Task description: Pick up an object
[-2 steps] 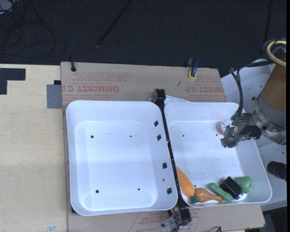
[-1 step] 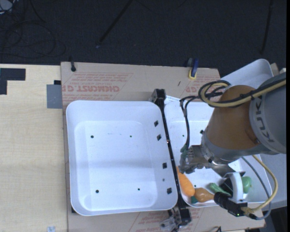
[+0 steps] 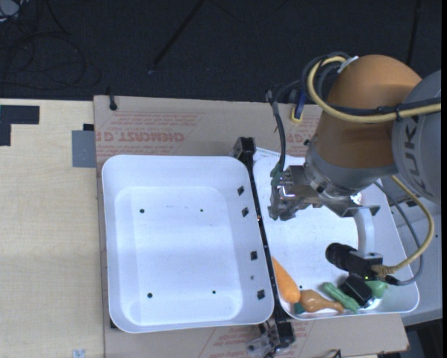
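Table [image 3: 36, 237] of pale wood under a cardboard sheet [image 3: 178, 125], bearing two white bins side by side. Left bin [image 3: 115, 200] wide and shallow. Right bin [image 3: 406, 297] largely covered by the grey arm [image 3: 365, 125] with its orange band, reaching in from the right. Gripper [image 3: 281, 200] low over the right bin's near-left part, close to the dividing rims; fingers too dark and blurred to judge (apart or together, cannot tell), nothing seen between them. Orange carrot-like object [image 3: 284, 278] by the bin's left wall, well below the gripper. Beside it, a small tan piece [image 3: 313, 299] and a green piece [image 3: 341, 295].
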`<state>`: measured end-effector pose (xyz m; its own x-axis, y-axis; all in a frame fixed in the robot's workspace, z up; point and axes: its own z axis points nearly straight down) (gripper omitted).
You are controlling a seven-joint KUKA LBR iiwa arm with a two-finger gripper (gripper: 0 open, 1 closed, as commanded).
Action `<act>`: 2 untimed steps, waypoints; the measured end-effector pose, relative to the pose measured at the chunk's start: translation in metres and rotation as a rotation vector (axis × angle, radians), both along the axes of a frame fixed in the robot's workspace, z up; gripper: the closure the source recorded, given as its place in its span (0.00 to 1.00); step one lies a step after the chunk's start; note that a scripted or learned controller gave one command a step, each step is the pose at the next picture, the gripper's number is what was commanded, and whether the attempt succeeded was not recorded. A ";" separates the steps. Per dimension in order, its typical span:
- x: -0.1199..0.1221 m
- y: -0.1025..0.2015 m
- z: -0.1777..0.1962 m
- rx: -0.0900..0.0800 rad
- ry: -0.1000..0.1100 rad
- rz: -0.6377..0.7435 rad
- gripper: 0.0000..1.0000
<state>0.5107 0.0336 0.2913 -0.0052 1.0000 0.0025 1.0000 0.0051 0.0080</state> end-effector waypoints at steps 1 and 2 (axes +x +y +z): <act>0.020 0.040 -0.054 -0.002 0.017 -0.002 1.00; 0.020 0.038 -0.051 -0.003 0.013 -0.006 0.00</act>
